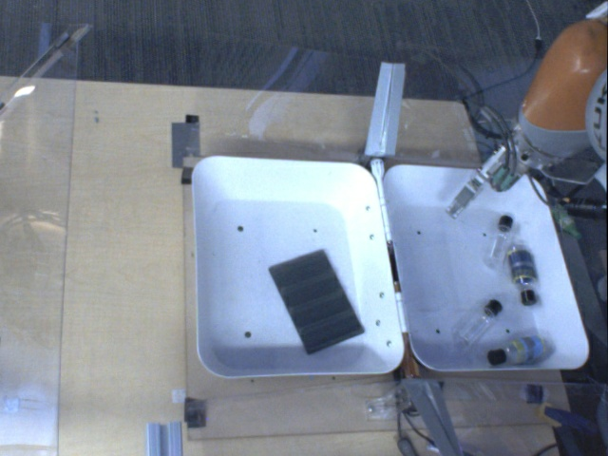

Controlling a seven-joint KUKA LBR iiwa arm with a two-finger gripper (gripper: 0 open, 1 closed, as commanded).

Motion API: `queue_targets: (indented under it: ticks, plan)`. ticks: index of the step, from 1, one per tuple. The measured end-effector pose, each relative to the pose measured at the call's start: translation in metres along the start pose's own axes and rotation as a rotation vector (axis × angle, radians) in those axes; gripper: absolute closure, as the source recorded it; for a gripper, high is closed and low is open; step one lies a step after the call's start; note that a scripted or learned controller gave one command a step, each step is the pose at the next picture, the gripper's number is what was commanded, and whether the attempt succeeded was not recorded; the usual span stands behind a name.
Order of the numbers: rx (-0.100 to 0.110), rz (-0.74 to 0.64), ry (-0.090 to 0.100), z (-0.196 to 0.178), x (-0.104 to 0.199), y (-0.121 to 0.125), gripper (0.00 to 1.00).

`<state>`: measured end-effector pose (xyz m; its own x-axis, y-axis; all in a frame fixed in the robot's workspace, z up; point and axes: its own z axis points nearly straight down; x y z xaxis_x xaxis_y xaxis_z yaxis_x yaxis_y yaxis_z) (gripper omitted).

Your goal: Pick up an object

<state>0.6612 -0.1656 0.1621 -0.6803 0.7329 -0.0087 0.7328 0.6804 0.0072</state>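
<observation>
Grey end effector (467, 198) is hovering over the right white bin (427, 283), grip state indeterminable, while small black-capped clear vials (493, 308) are lying there and a dark ribbed rectangular pad (316, 300) is lying in the left white bin (228, 283).

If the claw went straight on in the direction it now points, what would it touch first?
Probably the bare floor of the right bin; the claw points down-left, away from the small bottles. Depth is unclear.
</observation>
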Motion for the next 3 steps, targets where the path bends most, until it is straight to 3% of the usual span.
queue_targets:
  ticks: [1, 2, 3]
  plan:
    - [0.005, -0.046, 0.001, 0.056, 0.011, 0.012, 0.00]
    - [-0.001, -0.083, -0.005, 0.071, 0.070, 0.038, 0.00]
    - [-0.010, -0.086, -0.010, 0.058, 0.069, 0.042, 1.00]
